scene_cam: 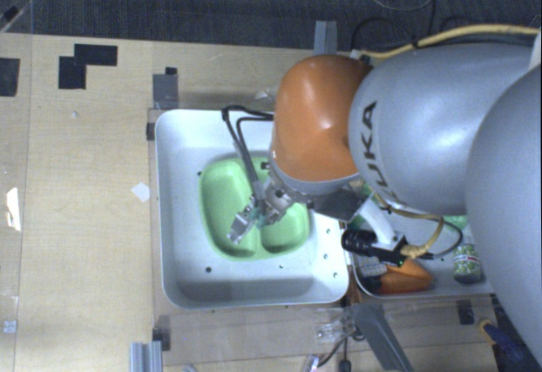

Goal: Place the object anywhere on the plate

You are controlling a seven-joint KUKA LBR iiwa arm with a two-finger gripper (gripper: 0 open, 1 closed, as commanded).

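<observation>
Camera view: grey arm (pixel 440 133) with orange band (pixel 318 120) reaches in from right over left white bin (pixel 182 277). Gripper (pixel 244 226) hangs low over green plate (pixel 222 192) in that bin, tip just above plate's middle. Can't tell whether anything sits between the fingers or how they're set. Orange object (pixel 405 277) lies in right bin, under the arm, near a small green-topped item (pixel 465 262).

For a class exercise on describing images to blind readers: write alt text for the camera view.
A grey robot arm with an orange band reaches from the right, its claw low over a green plate in the left white bin. An orange object lies in the right bin, beside the arm.
</observation>
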